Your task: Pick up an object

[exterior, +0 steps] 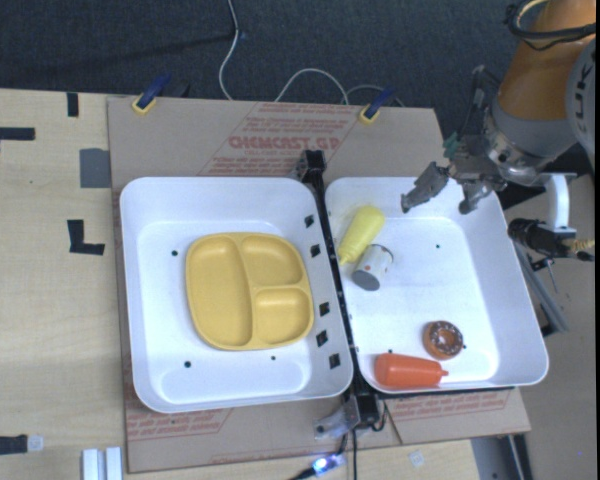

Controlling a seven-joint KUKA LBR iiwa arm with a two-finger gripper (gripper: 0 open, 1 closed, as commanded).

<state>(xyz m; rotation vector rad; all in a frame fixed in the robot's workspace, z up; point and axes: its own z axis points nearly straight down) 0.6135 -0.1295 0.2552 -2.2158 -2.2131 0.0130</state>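
Open tool above right bin — donut, carrot inside.

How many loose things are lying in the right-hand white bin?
4. A yellow plastic bottle lies near the bin's left wall, a small grey cup touching it just below, a brown doughnut toward the near right, and an orange carrot along the near edge.

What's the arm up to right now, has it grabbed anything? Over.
Gripper open, holding nothing, above right bin's far edge. Yellow bottle, grey cup, donut, orange carrot lying untouched. Nothing blocking.
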